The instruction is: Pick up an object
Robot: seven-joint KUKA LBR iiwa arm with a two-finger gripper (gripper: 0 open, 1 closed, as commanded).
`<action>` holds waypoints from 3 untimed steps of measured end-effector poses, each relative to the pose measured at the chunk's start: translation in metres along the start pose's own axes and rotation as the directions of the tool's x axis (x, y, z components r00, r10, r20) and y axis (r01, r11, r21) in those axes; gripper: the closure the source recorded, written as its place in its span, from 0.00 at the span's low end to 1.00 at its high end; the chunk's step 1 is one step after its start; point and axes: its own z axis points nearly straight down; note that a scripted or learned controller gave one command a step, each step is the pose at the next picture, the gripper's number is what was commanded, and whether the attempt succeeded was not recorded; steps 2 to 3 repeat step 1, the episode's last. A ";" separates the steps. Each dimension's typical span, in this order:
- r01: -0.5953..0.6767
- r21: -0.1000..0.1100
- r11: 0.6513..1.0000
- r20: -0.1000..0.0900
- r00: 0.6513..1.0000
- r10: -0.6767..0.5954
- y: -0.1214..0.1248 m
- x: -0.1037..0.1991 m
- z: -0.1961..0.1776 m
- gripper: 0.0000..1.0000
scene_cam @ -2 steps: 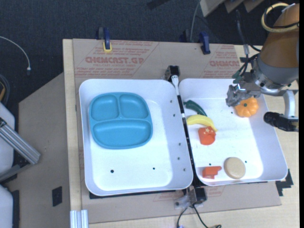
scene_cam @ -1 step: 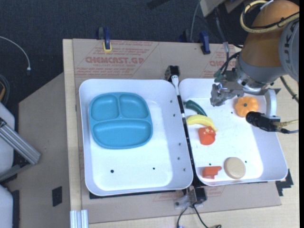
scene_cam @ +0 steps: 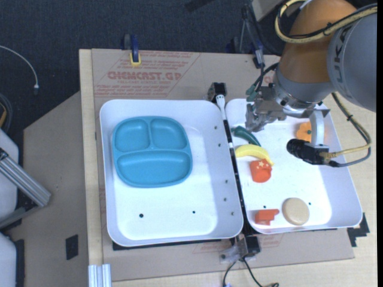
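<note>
Left bin [scene_cam: 119,220] holds a blue divided plate [scene_cam: 152,151]; right bin [scene_cam: 341,211] holds the pickable items. Gripper [scene_cam: 258,119] hangs at the right bin's far-left corner, just above a green piece [scene_cam: 246,136]; can't tell its open/closed state, nothing visibly held. Yellow banana [scene_cam: 254,153] and red toy [scene_cam: 261,171] sit crowded just near of it. Risk: descent clips the bin wall, or nudges neighbours, so the grasp slips.

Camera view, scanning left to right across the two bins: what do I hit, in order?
Blue divided plate in the left bin → yellow banana → small orange block → beige round piece in the right bin.
</note>
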 end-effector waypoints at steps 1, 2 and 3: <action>0.001 0.003 1.000 -0.001 1.000 -0.001 -0.006 0.063 -0.001 1.00; 0.001 0.003 1.000 -0.001 1.000 -0.001 -0.006 0.063 -0.001 1.00; 0.001 0.003 1.000 -0.001 1.000 -0.001 -0.006 0.063 -0.001 1.00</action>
